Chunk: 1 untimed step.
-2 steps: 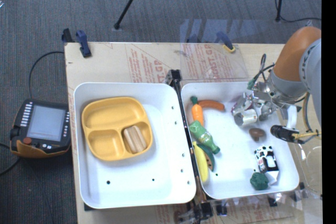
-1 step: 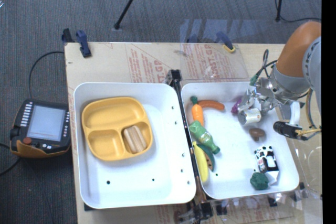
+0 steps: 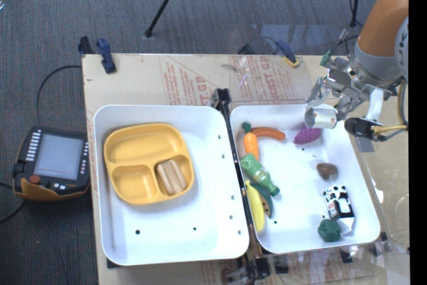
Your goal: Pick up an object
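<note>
My claw [image 3: 325, 110] hangs at the upper right of the frame, over the right bin's [image 3: 363, 173] top edge, fingers clamped on a small white can [image 3: 321, 118], lifted just beside the purple grapes [image 3: 307, 135].

Red printing across the cardboard sheet [image 3: 200, 80] under the bins, upper middle of frame, upside down and too blurred to read.

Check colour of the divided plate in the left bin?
Yellow divided plate, clear in the camera view.
</note>
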Motion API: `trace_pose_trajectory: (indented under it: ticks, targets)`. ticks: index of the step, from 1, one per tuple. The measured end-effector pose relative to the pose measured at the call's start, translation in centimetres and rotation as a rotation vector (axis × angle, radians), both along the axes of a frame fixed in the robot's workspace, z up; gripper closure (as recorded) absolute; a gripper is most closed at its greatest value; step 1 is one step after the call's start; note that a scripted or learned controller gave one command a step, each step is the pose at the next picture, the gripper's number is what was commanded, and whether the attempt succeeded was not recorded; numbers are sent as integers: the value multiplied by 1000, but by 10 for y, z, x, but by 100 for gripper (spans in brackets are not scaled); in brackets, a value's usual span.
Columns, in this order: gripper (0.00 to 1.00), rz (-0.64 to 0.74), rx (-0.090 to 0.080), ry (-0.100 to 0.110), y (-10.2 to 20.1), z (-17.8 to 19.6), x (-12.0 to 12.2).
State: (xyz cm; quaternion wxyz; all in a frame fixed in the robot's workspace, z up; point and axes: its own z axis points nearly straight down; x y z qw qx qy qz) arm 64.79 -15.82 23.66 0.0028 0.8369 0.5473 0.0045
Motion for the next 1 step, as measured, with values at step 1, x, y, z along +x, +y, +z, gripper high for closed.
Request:
trace_pose_trajectory:
  ticks: [1]
  targets:
    - [100,-72,6,18,73,-13,-37]
